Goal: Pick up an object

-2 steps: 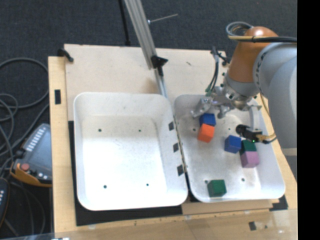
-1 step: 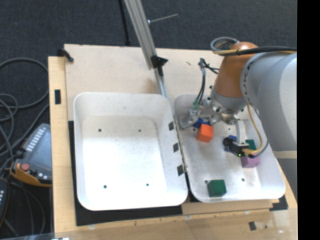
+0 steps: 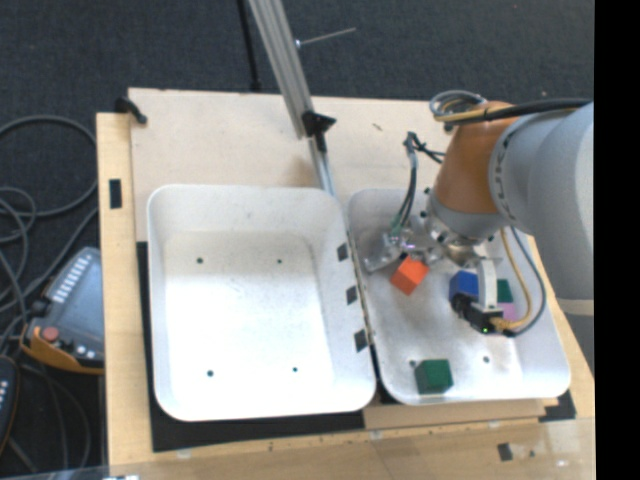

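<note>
Orange is what I fix on first: an orange block [image 3: 407, 275] in the right bin [image 3: 530, 368], toward its far left part, directly under the gripper [image 3: 395, 255] as my one camera sees it. From this angle I can't tell how the claw stands, wide or narrow, or whether it has the block at all; the metal parts and the wrist run together above it. A blue block [image 3: 463, 286] lies just right of the orange one, with small green and pink bits beside it, half under cabling. A green block [image 3: 434, 374] sits well apart at the near edge. The left bin [image 3: 170, 268] shows bare white floor. By my judgement the pick is at the reach-or-close stage: nothing is plainly lifted, so the grasp and the raise are left. I can read no brand, label or writing anywhere.
</note>
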You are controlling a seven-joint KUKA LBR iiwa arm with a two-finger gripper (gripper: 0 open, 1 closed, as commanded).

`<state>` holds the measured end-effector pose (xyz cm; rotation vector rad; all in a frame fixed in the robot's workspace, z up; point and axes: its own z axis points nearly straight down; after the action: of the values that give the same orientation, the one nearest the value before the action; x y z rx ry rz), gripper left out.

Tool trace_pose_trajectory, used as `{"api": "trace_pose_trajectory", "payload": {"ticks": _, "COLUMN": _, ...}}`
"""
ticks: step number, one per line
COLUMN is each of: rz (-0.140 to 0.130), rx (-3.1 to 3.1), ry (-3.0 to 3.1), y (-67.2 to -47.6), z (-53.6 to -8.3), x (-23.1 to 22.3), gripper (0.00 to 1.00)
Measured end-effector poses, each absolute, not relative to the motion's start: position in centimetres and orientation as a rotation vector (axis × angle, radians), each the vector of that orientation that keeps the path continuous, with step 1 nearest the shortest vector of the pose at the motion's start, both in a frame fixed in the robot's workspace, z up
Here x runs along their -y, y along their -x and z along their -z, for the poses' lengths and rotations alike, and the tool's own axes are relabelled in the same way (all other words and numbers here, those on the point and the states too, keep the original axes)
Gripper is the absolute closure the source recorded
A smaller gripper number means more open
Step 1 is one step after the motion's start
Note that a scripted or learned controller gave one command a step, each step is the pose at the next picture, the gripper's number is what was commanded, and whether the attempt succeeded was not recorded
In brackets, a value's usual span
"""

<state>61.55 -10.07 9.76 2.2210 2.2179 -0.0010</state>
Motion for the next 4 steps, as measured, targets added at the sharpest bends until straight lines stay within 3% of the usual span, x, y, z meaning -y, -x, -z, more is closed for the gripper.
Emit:
{"api": "trace_pose_trajectory", "payload": {"ticks": 1, "rz": 0.001, "rx": -2.215, "ry": -2.223, "y": -58.8, "z": -9.7, "x": 8.8, "gripper": 0.0}}
{"api": "trace_pose_trajectory", "payload": {"ticks": 2, "rz": -0.002, "rx": -2.207, "ry": -2.229, "y": -59.0, "z": -10.8, "x": 9.0, "gripper": 1.0}}
{"api": "trace_pose_trajectory", "payload": {"ticks": 3, "rz": -0.014, "rx": -2.226, "ry": -2.207, "y": -63.4, "z": -20.2, "x": 1.7, "gripper": 1.0}}
{"api": "trace_pose_trajectory", "payload": {"ticks": 4, "rz": -0.004, "rx": -2.219, "ry": -2.217, "y": -63.4, "z": -24.0, "x": 3.4, "gripper": 1.0}}
